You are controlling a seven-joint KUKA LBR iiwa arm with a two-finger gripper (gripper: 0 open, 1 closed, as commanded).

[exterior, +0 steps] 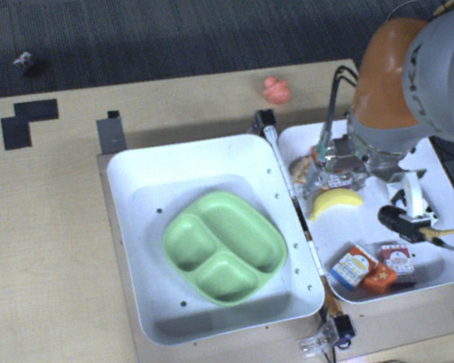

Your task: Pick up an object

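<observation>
My gripper (330, 178) hangs over the upper left part of the right bin (449, 273), its tips close above a yellow banana-shaped piece (336, 201). A small brownish thing (300, 170) lies just left of the gripper by the bin's wall. Near the front of this bin sit a small carton with a blue and orange label (352, 267), a red carton (397, 258) and an orange-red piece (379, 279). The arm's orange band (382, 77) is above the gripper. The left bin (133, 183) holds a green divided plate (223, 244).
A pink toy (276, 89) lies on the bench behind the bins. Black patches (27, 119) mark the bench at the far left. A grey bracket (110, 134) stands at the left bin's back corner. Cables and clips sit at the front edge between the bins.
</observation>
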